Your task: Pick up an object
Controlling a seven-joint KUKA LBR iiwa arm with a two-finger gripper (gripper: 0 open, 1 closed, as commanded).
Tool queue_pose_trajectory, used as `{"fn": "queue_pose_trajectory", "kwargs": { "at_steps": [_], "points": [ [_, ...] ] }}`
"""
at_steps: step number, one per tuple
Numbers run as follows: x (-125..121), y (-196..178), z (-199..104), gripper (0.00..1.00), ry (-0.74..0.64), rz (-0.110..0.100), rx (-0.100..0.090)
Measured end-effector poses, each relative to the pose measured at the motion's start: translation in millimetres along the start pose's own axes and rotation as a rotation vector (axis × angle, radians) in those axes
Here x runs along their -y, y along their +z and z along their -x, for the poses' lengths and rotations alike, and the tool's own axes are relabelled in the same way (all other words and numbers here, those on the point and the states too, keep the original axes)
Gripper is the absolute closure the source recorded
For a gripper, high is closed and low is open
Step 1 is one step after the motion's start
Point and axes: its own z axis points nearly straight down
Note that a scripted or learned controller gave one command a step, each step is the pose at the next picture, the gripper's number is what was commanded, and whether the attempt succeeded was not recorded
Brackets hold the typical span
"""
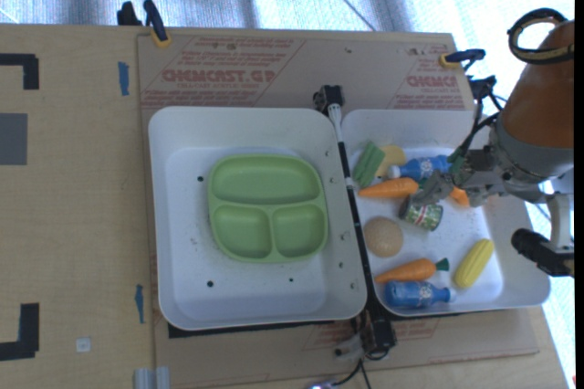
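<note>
My gripper (436, 188) hangs low over the right bin (525, 287), near its middle, with the arm coming in from the right. Directly below and touching its tip in the picture lies a small green can (422, 215); whether it is gripped I cannot tell. Around it are an orange carrot (388, 189), a blue bottle (424, 166) partly under the gripper, a green block (370, 163), a yellow piece (393, 155), a beige round bun (384, 236), a second carrot (408, 270), a yellow corn cob (474, 263) and another blue bottle (415, 293).
The left bin (173, 223) holds a green divided plate (267, 206). A ridge (351, 214) separates the two bins. Clamps sit at the board's far edge (157, 24), (461, 58). Cables and the arm body (547, 113) crowd the right bin's right side.
</note>
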Motion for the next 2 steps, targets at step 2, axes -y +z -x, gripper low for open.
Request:
{"fn": "queue_pose_trajectory", "kwargs": {
  "at_steps": [2],
  "points": [
    [-59.7, 133.1, 3.5, 0.00, -0.001, 0.006, 0.001]
  ]
}}
